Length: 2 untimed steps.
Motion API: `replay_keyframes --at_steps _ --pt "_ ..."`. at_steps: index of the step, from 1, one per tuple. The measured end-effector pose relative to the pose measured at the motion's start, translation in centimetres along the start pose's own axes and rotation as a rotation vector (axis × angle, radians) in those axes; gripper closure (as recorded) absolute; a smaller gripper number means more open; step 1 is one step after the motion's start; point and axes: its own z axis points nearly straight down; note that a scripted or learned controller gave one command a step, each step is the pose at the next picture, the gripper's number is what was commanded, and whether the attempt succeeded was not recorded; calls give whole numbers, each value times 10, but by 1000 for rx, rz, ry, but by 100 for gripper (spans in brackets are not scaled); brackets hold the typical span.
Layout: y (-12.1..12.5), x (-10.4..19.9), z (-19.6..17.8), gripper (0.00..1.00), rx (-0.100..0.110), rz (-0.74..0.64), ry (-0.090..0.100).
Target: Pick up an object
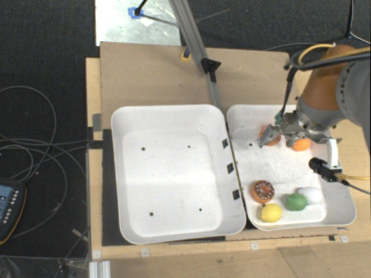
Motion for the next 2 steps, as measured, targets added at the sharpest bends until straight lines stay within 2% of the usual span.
replay_keyframes --at_steps 1,2 --pt "2 -1 -14 100 -7 1 -1" --pt "0 -8 -77 100 -11 2 -3"
